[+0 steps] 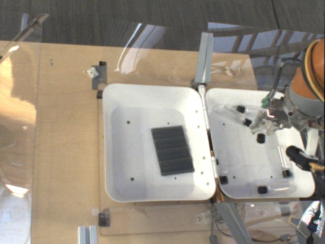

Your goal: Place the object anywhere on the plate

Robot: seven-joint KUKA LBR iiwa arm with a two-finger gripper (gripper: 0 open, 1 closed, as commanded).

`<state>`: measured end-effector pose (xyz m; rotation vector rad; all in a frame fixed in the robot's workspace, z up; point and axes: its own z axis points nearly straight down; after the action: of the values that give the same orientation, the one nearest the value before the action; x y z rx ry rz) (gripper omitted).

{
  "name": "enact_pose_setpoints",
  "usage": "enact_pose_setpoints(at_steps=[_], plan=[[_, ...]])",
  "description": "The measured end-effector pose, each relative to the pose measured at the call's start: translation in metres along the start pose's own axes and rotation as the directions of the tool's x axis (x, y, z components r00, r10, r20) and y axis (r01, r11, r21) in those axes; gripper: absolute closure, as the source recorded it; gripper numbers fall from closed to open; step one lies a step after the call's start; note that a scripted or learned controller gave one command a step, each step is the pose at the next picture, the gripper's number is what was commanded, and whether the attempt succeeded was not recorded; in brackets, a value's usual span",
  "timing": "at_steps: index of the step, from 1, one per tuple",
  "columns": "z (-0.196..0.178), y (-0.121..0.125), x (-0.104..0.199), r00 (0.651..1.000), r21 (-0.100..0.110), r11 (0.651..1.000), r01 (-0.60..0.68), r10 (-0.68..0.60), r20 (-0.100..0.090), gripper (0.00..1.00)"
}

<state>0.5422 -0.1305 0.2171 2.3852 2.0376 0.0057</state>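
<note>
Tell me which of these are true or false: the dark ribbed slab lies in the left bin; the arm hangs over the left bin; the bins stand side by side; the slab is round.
1. The dark ribbed slab lies in the left bin. True.
2. The arm hangs over the left bin. False: it is over the right bin.
3. The two bins stand side by side. True.
4. The slab is round. False: it is rectangular.

Two bins sit side by side on the surface (61, 136): a ridged plate (172, 150) lies in the left bin (117, 151), while the arm's claw (261, 123) hangs over the right bin (238, 166).
</note>
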Motion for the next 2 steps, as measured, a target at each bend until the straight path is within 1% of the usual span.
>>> enact_pose_setpoints(at_steps=[1,2], plan=[[-0.025,0.110,0.058,0.978,0.004,0.978,-0.208,0.208,0.002,1.00],[0.018,0.010,0.087,0.937,0.004,0.937,-0.350,0.350,0.000,1.00]])
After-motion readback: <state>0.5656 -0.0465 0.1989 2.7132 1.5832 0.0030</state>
